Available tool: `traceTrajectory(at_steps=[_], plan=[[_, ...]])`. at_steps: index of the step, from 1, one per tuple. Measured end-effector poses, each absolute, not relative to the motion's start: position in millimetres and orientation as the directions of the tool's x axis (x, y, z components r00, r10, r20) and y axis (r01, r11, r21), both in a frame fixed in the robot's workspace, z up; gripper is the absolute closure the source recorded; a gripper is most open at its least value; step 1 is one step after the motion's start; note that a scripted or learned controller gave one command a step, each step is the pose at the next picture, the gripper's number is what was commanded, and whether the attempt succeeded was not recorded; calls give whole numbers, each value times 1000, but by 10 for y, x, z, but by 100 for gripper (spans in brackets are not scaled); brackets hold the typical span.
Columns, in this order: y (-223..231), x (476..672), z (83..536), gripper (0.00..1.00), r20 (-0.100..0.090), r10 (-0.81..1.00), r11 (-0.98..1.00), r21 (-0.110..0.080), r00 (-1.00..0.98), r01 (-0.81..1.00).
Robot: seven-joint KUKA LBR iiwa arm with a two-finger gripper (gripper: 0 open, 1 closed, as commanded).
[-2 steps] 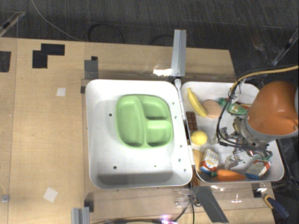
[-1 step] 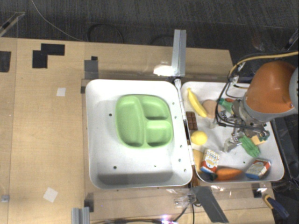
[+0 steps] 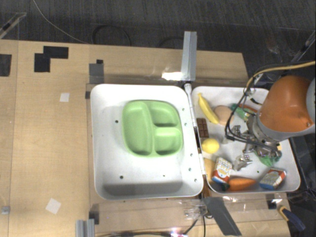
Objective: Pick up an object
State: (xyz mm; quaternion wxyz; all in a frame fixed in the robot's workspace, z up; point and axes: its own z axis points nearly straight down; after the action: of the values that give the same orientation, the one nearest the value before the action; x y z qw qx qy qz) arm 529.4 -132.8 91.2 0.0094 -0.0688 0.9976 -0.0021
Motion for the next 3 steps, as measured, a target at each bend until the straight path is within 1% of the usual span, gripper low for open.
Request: traceTrajectory(at_steps=[1,2,3], plan=[[-1769,6057,889,0,-14,-98,995,-4,-995,-98],[-856,5954,899,0,-14,-75,997,0,-997,-75],[-823,5665,907,0,-17,-78,997,-2,-997,-78]])
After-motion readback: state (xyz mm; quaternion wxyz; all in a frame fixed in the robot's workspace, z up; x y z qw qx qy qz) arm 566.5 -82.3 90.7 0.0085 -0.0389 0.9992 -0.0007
